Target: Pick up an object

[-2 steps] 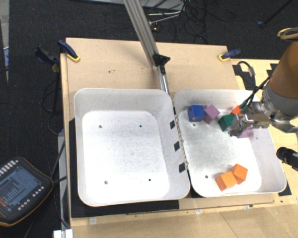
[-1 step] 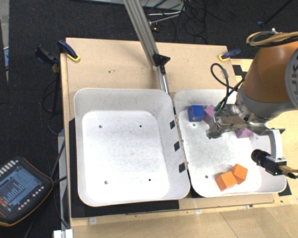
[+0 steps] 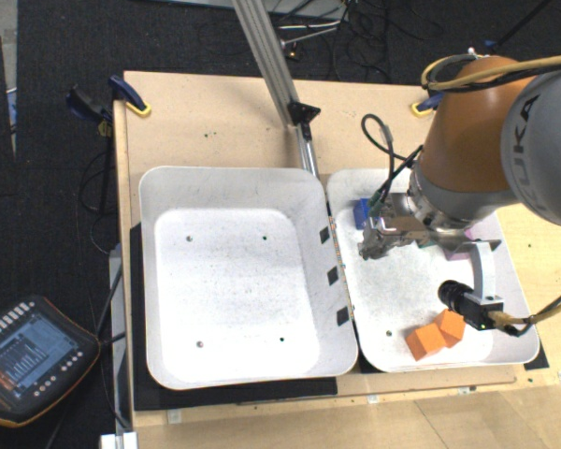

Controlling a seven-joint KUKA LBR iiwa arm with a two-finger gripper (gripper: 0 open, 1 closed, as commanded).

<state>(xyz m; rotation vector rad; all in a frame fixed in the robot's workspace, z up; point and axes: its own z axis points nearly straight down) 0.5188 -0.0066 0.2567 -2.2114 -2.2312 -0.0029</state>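
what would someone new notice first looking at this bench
The big grey arm with its orange band looms over the right white bin, its hand low near that bin's upper left beside a small blue object. Two orange blocks lie at that bin's near edge. The left white bin sits alongside.

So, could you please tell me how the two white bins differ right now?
The left bin shows a bare speckled floor, while the right bin holds orange blocks and a blue object. The hand hangs over the right bin, not the left bin. Both are shallow, white and sit side by side.
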